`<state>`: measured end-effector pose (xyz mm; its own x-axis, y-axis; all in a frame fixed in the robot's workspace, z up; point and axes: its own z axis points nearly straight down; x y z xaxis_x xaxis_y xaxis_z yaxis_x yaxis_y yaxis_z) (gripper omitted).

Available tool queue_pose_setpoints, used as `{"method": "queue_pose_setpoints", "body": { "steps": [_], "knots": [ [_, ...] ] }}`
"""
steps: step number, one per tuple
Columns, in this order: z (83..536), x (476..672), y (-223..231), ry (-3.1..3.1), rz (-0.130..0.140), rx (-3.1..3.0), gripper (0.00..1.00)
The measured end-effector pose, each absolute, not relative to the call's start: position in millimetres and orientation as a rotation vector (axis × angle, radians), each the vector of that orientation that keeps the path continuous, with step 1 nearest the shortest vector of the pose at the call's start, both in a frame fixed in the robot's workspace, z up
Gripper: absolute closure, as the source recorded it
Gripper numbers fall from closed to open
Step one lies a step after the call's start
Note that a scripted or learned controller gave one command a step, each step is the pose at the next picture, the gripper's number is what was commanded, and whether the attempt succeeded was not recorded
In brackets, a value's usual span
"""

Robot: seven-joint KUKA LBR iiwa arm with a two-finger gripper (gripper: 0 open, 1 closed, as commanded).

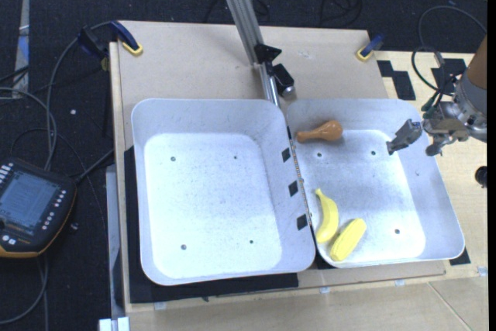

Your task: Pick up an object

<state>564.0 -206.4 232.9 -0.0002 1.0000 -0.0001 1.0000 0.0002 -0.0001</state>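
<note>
At the right bin's [434, 190] far edge the gripper [417, 137] hangs with fingers seemingly spread, holding nothing, so a descent here risks striking the rim, well apart from the banana [327, 215].

My hand [416, 137] hangs over the right bin's [434, 190] far right edge — nothing between its fingers. In that bin lie a banana [326, 215], a yellow block [348, 239] and a brown drumstick [320, 132].
</note>
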Motion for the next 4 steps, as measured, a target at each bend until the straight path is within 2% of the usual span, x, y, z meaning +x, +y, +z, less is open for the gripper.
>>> {"method": "queue_pose_setpoints", "body": {
  "steps": [2,3,4],
  "knots": [
    [129,548.6,-198,-2.219,0.003,-2.218,0.0],
    [94,548.1,-197,-2.22,0.002,-2.219,0.0],
    [105,548.7,-197,-2.222,0.0,-2.221,1.0]
  ]
}}
